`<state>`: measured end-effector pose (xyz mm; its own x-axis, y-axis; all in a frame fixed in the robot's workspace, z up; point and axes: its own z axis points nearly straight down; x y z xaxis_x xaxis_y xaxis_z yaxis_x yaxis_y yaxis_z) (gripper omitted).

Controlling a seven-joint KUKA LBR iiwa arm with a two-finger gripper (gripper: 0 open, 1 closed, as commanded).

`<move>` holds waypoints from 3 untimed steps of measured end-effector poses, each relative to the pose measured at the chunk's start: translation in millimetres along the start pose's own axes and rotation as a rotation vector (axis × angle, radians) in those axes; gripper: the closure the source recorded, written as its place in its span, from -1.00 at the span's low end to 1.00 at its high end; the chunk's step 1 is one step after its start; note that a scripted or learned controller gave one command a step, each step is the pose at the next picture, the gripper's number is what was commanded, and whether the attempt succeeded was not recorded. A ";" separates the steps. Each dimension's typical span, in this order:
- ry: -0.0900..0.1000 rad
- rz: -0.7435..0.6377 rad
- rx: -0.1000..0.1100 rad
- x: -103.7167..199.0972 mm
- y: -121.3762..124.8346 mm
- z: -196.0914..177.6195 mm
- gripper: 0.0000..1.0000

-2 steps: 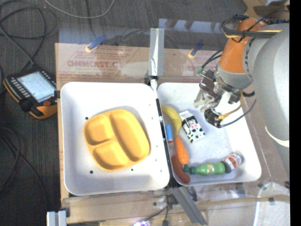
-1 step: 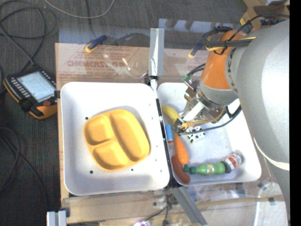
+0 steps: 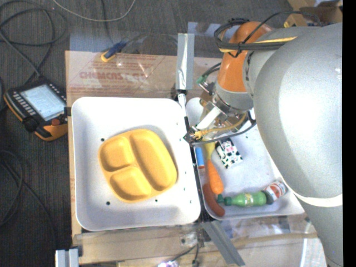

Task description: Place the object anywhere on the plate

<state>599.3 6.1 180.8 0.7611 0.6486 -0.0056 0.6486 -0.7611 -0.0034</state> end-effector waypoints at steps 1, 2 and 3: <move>-0.001 -0.227 -0.003 71.6 -29.3 -46.5 1.00; -0.001 -0.295 0.000 19.0 -94.9 -21.8 1.00; 0.000 -0.267 -0.002 20.8 -30.7 -32.2 1.00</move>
